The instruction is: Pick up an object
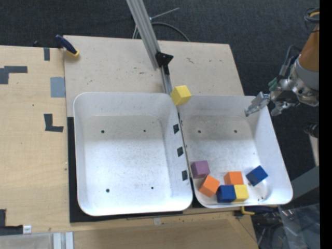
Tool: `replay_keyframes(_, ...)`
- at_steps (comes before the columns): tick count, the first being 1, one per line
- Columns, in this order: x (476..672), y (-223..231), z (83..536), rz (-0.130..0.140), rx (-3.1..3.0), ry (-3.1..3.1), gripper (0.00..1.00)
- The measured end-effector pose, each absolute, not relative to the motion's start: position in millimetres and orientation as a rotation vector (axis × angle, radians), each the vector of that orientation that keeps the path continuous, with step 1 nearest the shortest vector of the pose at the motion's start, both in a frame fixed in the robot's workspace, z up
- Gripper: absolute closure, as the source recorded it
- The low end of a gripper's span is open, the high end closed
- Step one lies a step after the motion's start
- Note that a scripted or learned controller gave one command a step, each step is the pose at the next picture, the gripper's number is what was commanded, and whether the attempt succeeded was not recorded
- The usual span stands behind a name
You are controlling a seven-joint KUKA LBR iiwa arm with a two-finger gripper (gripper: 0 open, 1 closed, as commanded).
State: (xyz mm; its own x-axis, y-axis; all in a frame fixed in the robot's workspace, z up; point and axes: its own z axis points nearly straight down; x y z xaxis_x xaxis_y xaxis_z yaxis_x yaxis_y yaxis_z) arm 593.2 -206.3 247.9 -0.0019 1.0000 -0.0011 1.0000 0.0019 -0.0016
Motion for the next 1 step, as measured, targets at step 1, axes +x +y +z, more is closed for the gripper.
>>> replay_keyframes(1,549.2,-208.8,156.8,0.009,-2.215,-2.214,0.00)
